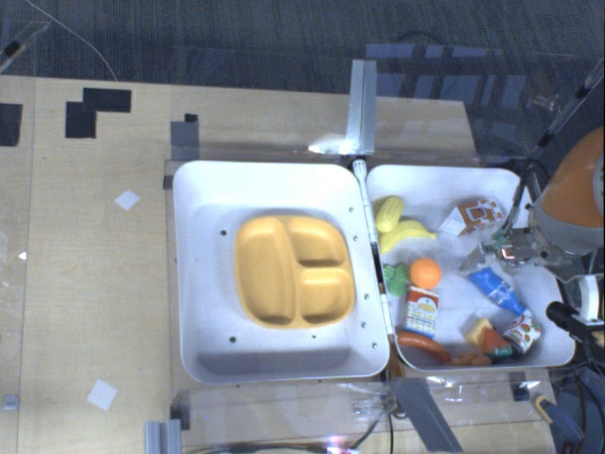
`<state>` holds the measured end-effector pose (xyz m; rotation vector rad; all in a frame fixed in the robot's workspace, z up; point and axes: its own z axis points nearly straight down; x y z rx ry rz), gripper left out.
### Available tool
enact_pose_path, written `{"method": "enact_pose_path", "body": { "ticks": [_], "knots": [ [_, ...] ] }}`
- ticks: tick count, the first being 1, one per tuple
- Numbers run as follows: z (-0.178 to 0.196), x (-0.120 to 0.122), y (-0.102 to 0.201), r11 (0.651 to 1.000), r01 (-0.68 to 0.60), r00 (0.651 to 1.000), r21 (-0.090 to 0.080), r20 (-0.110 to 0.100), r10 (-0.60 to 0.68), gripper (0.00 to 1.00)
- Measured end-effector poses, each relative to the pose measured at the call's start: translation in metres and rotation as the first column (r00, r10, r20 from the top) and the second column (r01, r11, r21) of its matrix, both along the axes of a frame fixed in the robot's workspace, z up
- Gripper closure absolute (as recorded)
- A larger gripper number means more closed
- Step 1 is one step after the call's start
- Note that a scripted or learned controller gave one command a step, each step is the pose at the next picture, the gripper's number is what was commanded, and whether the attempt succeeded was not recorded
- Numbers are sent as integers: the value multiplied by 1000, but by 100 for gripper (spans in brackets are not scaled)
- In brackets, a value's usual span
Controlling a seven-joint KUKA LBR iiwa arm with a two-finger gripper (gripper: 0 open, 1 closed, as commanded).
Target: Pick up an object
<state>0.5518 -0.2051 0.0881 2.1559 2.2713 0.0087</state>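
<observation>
Apparently hovering at the right bin's [444,173] crowded edge, the end effector [510,250], its state impossible to tell, risks nudging the blue packet [498,289] aside rather than gripping it.

One fixed camera looks down at a slant from above the table [85,282], far enough to take in both white bins: the left bin [203,282] mid-frame, the right bin [454,180] toward the right edge
</observation>
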Motion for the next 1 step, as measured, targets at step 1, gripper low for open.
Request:
{"method": "enact_pose_path", "body": {
  "ticks": [1],
  "knots": [
    [1, -27, 27, 976, 220, 976, 2, 2, -220, 0]
  ]
}}
